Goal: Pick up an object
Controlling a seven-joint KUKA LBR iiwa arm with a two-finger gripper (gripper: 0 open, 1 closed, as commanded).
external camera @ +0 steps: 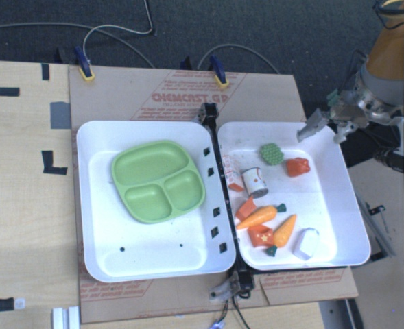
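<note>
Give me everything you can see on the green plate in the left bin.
The green plate is a light green, matte, plastic-looking divided plate with rounded corners: one large compartment along the top and two smaller ones below. It lies flat and right side up on the floor of the left bin, turned slightly askew, toward the bin's upper middle. Nothing lies in it, and nothing touches it but the bin.

I see my gripper open over the right bin's far corner, above toy carrots, with a green divided plate left.
</note>
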